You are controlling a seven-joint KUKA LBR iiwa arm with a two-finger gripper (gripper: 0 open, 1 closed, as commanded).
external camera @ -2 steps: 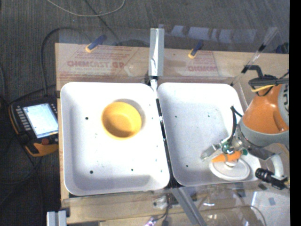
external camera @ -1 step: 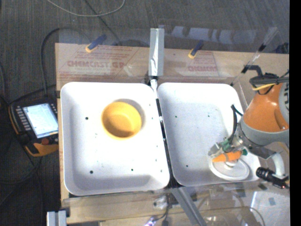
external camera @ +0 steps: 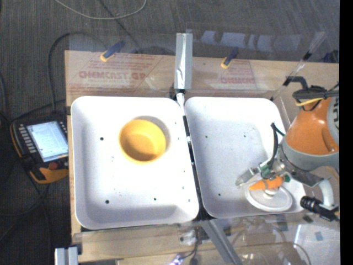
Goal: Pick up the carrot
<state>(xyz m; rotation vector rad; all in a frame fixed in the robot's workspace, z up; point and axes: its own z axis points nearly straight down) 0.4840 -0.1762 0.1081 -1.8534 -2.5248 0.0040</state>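
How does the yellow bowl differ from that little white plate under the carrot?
The yellow bowl is deep and sits in the left bin; the white plate is flat and lies in the right bin. The bowl stands apart from the arm; the plate bears the carrot, under the gripper. Both are round.

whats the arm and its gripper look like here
The arm comes in from the right: a rounded orange band above a grey wrist ring, with black cables looping over the top and another black cable trailing down its near side. The gripper below is small, pale metal with a touch of green, and a thin light finger juts out to the left.
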